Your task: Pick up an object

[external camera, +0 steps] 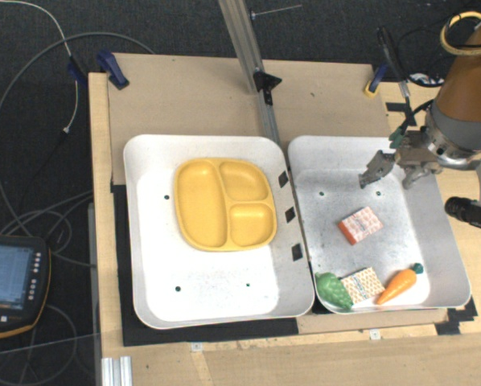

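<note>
A: Where do the things to pick lie?
B: All in the right bin (433, 240). A small orange-and-white box (359, 225) lies near the bin's middle, tilted. Along the lower edge sit a green toy vegetable (333, 290), a patterned packet (363, 284) touching it, and an orange carrot (397, 285) with a green tip just right of the packet.

A: And the gripper?
B: The gripper (395, 167) hangs in the upper right of the frame, over the upper part of the right bin, above the box and apart from it. Its fingers (375, 170) are spread wide with nothing between them.

A: What about the arm?
B: The arm (466, 95) comes in from the right edge of the frame, with an orange section above the grey wrist.

A: What's in the other bin?
B: The left bin (152, 215) holds a yellow divided plate (224, 203) with three compartments, sitting toward its upper middle.

A: Anything around the bins?
B: Both rest on a tan table (184, 95). A metal post (240, 30) slants from the top of the frame down to the gap between the bins. Blue clamps (112, 69) grip the table's upper corners. A handheld screen (11, 284) lies at the lower left, and thin cables (39, 22) trail across the dark floor on the left
</note>
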`<state>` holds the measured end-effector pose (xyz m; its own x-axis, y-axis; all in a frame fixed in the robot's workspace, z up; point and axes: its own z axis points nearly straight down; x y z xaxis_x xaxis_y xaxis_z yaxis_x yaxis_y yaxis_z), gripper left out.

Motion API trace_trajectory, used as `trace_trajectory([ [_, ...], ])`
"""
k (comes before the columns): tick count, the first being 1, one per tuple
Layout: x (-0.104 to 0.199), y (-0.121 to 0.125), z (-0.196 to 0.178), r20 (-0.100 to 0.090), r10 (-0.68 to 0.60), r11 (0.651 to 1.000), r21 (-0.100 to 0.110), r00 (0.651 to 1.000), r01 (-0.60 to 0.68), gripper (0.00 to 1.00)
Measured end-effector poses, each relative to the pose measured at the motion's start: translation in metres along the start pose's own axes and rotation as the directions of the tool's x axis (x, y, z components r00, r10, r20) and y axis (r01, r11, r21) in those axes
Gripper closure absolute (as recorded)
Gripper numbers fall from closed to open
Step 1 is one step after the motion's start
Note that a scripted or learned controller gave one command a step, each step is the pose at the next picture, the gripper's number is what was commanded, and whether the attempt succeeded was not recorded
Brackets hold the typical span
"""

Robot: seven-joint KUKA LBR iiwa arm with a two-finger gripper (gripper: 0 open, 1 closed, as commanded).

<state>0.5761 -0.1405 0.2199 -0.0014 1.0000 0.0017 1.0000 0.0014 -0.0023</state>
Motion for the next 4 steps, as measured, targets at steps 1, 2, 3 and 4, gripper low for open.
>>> trace_trajectory([
  [1,0.000,0.000,0.000,0.000,0.000,1.000,0.000,1.000,0.000,0.00],
  [2,-0.009,-0.004,0.049,0.000,0.002,1.000,0.005,1.000,-0.002,0.00],
  [3,-0.012,0.002,0.096,0.000,0.001,1.000,0.004,1.000,-0.001,0.00],
  [4,-0.011,0.002,0.130,0.000,0.001,1.000,0.004,1.000,-0.001,0.00],
])
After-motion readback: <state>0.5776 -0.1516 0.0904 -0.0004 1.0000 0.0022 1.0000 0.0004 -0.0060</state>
